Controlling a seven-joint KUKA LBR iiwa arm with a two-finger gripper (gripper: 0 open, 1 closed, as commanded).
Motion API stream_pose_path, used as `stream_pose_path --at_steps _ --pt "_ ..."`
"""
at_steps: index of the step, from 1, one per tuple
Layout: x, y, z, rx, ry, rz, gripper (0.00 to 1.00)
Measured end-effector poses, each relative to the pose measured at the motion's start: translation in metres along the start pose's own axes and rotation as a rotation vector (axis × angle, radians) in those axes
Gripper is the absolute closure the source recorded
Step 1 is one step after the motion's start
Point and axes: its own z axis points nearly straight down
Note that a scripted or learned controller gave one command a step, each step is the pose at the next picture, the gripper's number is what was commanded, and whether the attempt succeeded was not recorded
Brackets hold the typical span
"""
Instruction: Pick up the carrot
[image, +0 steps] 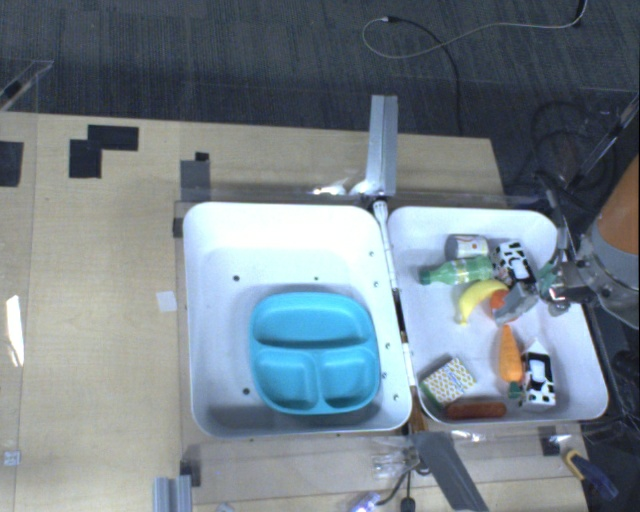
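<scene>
Orange carrot (510, 354) lies in the right bin (577, 405), toward the worktop's near right corner, its upper tip close under the pincer (521, 300). Whether the pincer is spread or closed cannot be told, and nothing shows held in it. Crowding is the risk: the banana (478, 299) sits just beside the pincer's left, and a black-and-white carton (540, 380) touches the carrot's right side. A descent slightly off could nudge the banana or pinch the carton, and the tapered, smooth carrot may slip or roll.
</scene>
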Motion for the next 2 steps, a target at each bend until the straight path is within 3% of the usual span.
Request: stream_pose_path --at_steps 1,2 --pt "-0.039 -0.006 0.104 0.005 0.002 0.036 0.00" --pt "-0.080 0.001 0.161 -0.009 -0.004 -0.065 0.00"
